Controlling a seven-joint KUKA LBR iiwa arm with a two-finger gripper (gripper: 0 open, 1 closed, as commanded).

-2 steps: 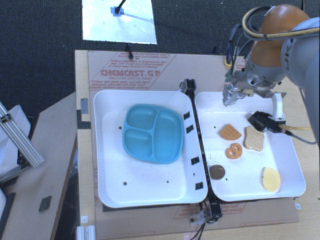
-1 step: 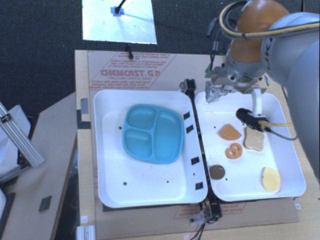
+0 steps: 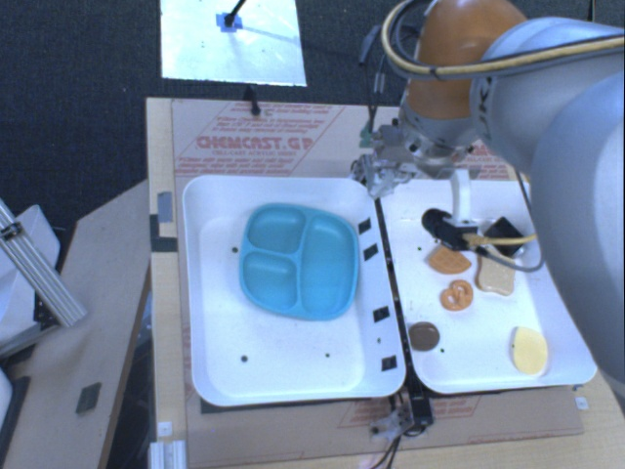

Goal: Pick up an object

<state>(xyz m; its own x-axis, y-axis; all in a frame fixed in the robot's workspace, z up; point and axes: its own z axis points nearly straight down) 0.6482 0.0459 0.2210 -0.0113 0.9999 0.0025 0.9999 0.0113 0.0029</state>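
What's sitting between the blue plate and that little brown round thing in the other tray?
In the camera view, the raised divider where the two white bins meet, marked with black tape squares, lies between the blue plate and the brown round piece.

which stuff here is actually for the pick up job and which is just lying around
For the job:
gripper
pretzel
brown disc
yellow piece
toast slice
orange chip

Lying about:
blue divided plate in the left bin
cardboard sheet
foil square
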